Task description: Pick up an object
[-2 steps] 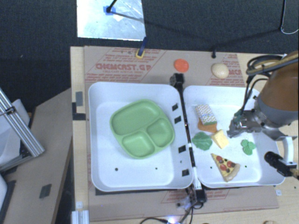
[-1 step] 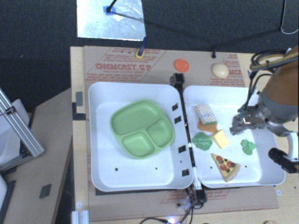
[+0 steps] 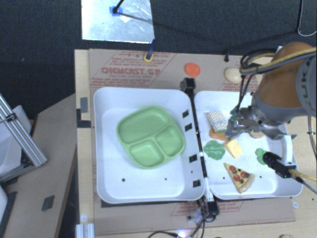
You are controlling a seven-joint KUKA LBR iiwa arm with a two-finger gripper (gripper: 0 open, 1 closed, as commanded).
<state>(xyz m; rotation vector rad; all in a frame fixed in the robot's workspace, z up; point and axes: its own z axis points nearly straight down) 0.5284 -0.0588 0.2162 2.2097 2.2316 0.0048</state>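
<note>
The right bin (image 3: pixel 218 192) holds several toy foods. A white and blue patterned block (image 3: pixel 216 118) lies on an orange piece (image 3: pixel 216 132) near the bin's left wall. In front of them are a green leaf (image 3: pixel 214 149) and a yellow cheese cube (image 3: pixel 233 148). A pizza slice (image 3: pixel 239 177) lies at the front, and a small green piece (image 3: pixel 259 154) sits to the right. My gripper (image 3: pixel 234 126) hangs low over the bin, just right of the patterned block and behind the cheese cube. Nothing shows in its grasp.
A green divided plate (image 3: pixel 150 136) lies in the left bin (image 3: pixel 106 182). Behind the bins, an orange disc (image 3: pixel 192 70) and a beige oval object (image 3: pixel 231 74) rest on the cardboard. A foil sheet (image 3: pixel 118 14) lies further back.
</note>
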